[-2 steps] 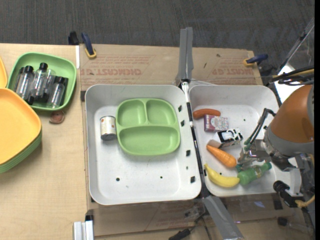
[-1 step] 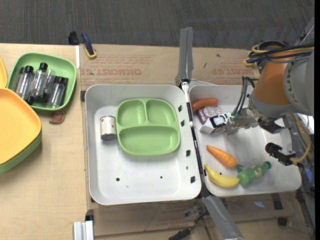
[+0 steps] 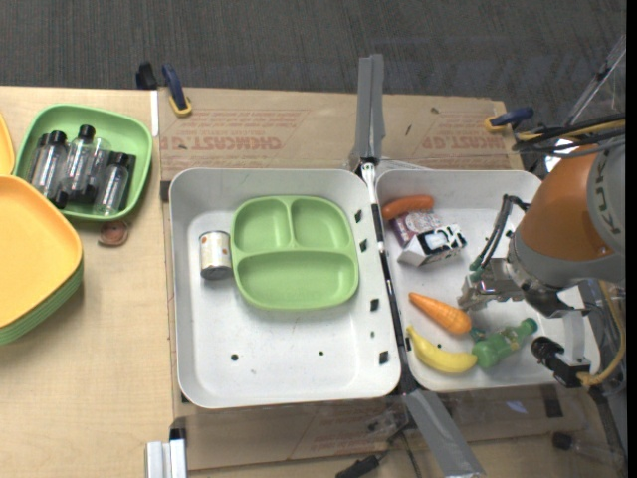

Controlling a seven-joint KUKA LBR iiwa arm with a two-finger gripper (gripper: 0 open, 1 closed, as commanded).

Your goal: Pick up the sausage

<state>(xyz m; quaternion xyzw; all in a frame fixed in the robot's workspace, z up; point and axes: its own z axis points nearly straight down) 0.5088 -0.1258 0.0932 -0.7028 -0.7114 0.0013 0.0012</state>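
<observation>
The sausage point(image 3: 408, 206), short and orange-red, lies at the far left corner of the right bin point(image 3: 528, 182), close to the divider between the bins. My gripper point(image 3: 476, 293) hangs low over the middle of the right bin, well in front and to the right of the sausage. It sits just right of the carrot point(image 3: 440, 313). Nothing shows in the gripper. The arm's orange band point(image 3: 565, 217) rises behind it on the right.
A purple and white package point(image 3: 428, 239) lies just in front of the sausage. A banana point(image 3: 443, 355) and a green bottle point(image 3: 504, 341) rest near the right bin's front. The left bin point(image 3: 189, 347) holds a green divided plate point(image 3: 296, 252) and a small can point(image 3: 214, 255).
</observation>
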